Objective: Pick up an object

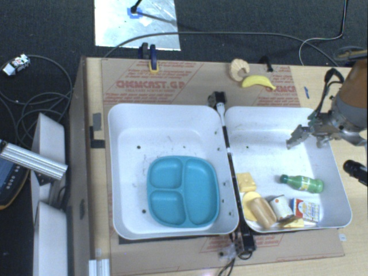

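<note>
The bench (172,76), topped with printed brown board, is carrying 2 white bins on a dark carpeted floor strewn with cables. The gripper (309,135) is hanging spread and holding nothing over the right bin (259,125), while the green bottle (302,183) is lying near that bin's front corner.

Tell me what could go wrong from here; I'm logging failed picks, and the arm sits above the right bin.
1. The gripper hangs over bare floor in the right bin, apart from the items, so closing here would likely grab nothing.
2. The green bottle lies on its side and may roll away when touched.
3. The items in the bin's near corner, such as the small carton, are packed together, so the gripper might catch two or jam.
</note>
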Robot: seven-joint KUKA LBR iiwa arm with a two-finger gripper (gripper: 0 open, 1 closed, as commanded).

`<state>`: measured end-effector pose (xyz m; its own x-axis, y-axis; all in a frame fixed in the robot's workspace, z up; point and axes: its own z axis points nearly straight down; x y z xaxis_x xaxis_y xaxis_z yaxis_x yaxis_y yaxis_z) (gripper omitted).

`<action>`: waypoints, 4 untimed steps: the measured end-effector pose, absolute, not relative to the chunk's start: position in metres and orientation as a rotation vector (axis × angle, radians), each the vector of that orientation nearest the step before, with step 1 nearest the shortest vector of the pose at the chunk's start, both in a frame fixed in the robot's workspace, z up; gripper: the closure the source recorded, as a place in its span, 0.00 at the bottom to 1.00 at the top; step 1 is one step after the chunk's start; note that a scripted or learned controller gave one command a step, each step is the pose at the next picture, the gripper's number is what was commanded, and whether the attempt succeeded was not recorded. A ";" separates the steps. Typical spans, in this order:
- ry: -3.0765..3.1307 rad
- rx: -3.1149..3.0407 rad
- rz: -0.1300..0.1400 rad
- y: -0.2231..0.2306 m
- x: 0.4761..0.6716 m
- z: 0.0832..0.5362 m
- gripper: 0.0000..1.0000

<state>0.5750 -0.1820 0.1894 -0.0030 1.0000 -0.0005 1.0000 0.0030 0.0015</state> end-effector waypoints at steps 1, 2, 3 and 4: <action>2.224 2.215 0.002 -0.194 0.607 0.084 0.00; 2.219 2.217 0.003 -0.190 0.552 0.186 0.00; 2.222 2.220 -0.001 -0.204 0.524 0.131 0.00; 2.215 2.208 0.019 -0.185 0.527 0.091 0.00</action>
<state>0.5272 -0.1853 0.0910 -0.0031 1.0000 -0.0015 0.9998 0.0031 0.0190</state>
